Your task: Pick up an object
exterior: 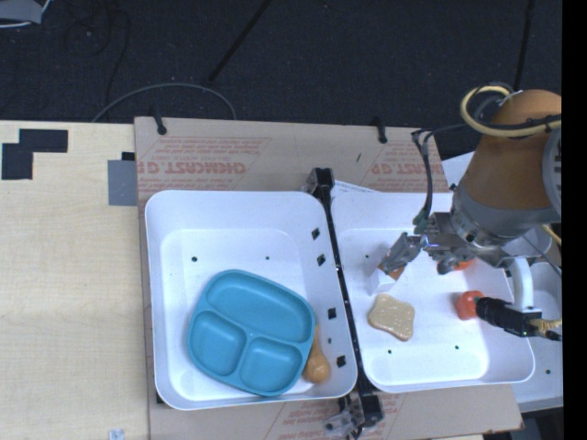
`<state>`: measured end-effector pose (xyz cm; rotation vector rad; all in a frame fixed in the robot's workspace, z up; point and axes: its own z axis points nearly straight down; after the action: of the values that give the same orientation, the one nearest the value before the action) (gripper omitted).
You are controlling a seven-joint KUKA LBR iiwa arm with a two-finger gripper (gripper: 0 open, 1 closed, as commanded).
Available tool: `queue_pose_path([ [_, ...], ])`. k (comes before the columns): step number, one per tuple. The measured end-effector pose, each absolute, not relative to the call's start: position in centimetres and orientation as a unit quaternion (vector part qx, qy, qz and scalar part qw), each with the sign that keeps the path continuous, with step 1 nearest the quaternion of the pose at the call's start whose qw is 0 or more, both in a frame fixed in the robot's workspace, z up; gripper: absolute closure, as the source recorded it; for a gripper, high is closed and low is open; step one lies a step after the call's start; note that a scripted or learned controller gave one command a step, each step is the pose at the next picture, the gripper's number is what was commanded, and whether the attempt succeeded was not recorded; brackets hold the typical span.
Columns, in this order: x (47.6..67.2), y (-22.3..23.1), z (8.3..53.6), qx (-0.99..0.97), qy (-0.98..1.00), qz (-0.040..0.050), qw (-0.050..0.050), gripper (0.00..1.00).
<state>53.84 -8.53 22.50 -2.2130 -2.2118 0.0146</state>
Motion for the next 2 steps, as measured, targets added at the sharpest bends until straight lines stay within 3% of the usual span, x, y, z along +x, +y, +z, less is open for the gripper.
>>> queue_pose_path([
  [1, 54.1, -8.6, 23.1, -0.707, -0.707, 0.0012, 0.002, 0.00],
  [2, 53.5, -9.4, 17.8, -0.707, -0.707, 0.0028, 0.004, 0.00],
])
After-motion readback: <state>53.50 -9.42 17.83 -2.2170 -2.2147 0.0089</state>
